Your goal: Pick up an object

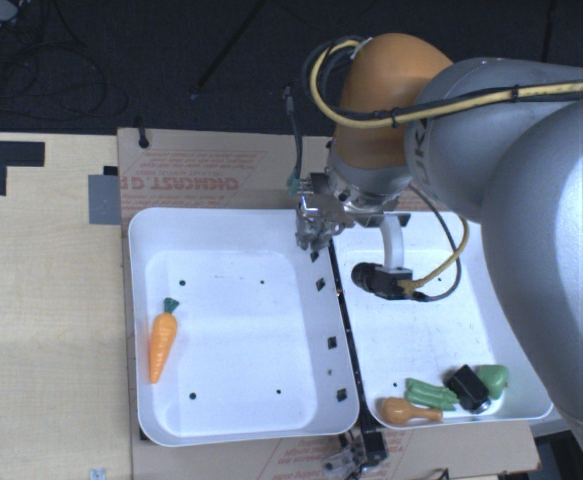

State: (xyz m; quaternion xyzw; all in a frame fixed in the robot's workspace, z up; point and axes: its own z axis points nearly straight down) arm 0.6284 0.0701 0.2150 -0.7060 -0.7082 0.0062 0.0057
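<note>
far left of gripper (314,236), carrot (162,336)

Two white bins lie side by side below the gripper (316,230): the left bin (221,298) is to its left, the right bin (401,343) to its right. A brown cardboard sheet (211,173) lies under both bins. Far to the gripper's left is the pale wooden bench (41,318), with a grey patch (103,198) and a black patch (6,163).
</note>
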